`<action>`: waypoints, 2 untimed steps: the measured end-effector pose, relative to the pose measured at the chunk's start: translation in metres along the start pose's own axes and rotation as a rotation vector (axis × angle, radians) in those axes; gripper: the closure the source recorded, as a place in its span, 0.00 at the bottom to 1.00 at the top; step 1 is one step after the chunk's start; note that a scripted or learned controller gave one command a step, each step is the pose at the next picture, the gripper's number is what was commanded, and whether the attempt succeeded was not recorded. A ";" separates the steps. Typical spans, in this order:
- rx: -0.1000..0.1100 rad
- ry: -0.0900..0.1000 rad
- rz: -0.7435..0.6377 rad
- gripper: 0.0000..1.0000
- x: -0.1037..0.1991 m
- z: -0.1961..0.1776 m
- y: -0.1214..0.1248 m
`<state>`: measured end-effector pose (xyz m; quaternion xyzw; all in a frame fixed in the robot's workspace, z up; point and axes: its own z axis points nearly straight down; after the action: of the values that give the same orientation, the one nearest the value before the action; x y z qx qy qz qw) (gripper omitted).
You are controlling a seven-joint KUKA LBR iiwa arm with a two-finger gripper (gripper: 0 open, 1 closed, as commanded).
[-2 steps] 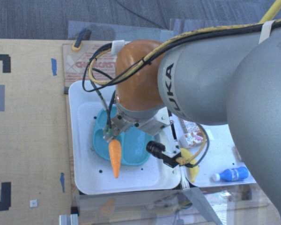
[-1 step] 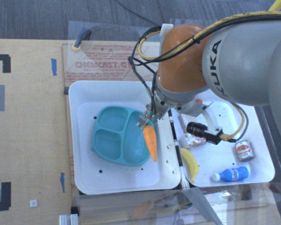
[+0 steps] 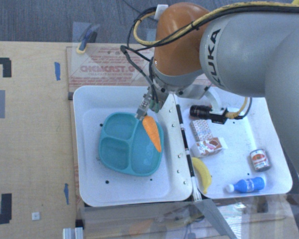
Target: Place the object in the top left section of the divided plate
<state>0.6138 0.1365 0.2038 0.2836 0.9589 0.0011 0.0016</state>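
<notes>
Watching the overhead feed, I am logging the task as under way, not finished. The carrot [image 3: 152, 133] is lying aslant over the right side of the teal divided plate [image 3: 114, 156], with its thick end up near the plate's top rim and its tip pointing down toward the right rim. The top left section [image 3: 120, 125] is showing bare teal.

The hand [image 3: 143, 112] is hanging right at the carrot's upper end, touching it or very nearly. At this slant I cannot tell whether it is closed on the carrot or open. The carrot may be resting on the plate or hanging just over it.

I am judging what is left: getting the carrot leftward into that upper section, then releasing it there.

Containers:
- The plate is sitting roughly mid-way in the left bin [image 3: 84, 148].
- The right bin [image 3: 239, 133] is holding the other things:
  - a patterned packet [image 3: 202, 129]
  - a wrapped snack [image 3: 213, 146] just below the packet
  - a banana [image 3: 203, 174] against the wall between the bins
  - a small can [image 3: 259, 160] toward the right side
  - a blue bottle [image 3: 246, 184] near the front right corner

Both bins are resting on the pale counter [image 3: 30, 133].
</notes>
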 end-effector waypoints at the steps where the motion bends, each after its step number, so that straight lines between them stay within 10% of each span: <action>1: 0.000 0.000 -0.029 1.00 0.013 -0.083 0.073; 2: 0.001 -0.001 -0.065 1.00 -0.028 -0.182 0.003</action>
<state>0.6387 0.1237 0.3859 0.2524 0.9676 0.0004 0.0020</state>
